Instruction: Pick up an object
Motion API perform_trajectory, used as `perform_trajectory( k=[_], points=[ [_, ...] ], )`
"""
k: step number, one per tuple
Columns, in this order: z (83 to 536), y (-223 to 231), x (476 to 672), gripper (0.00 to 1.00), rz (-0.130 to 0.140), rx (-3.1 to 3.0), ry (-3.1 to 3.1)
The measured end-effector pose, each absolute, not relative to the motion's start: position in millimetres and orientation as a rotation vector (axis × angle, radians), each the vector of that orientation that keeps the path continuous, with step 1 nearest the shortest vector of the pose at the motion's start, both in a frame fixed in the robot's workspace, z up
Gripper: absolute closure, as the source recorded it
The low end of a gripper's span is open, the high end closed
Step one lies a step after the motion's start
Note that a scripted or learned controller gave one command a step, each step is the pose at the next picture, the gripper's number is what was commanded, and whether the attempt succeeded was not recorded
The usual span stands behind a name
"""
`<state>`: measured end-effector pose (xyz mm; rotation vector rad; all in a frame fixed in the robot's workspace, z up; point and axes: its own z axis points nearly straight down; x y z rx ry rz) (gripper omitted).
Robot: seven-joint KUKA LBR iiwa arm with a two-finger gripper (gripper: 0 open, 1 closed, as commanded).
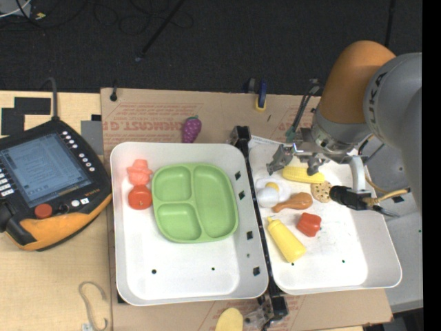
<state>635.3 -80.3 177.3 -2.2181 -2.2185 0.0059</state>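
Observation:
My gripper (297,160) hangs low over the back of the right bin (372,271), open, with its two dark fingers spread apart. Just under and in front of them a yellow banana-like piece (302,175) lies on the bin floor; nothing is held between the fingers. Close by lie a white egg (266,194), a brown drumstick (295,201), a tan cracker (319,192), a red pepper (309,223) and a yellow bottle (286,241). The grey arm with its orange band (355,81) comes in from the right.
The left bin (179,274) holds a green divided plate (195,202), a pink toy (139,172) and a red tomato (140,198). A purple grape bunch (191,128) lies behind the bins. A teach pendant (48,178) sits at the left, a yellow piece (229,319) in front.

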Motion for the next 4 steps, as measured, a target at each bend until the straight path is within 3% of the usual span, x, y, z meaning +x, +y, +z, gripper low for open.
perform_trajectory(
  k=[1, 2, 3, 4],
  points=[
    [118, -85, 640.3, 0.0, 0.005, -2.219, -2.219],
    [86, -82, 640.1, 0.0, 0.004, -2.218, -2.22],
    [103, -83, 643.2, 1.0, -0.008, -2.227, -2.221],
    [165, -85, 638.6, 1.0, -0.003, -2.229, -2.217]
  ],
)
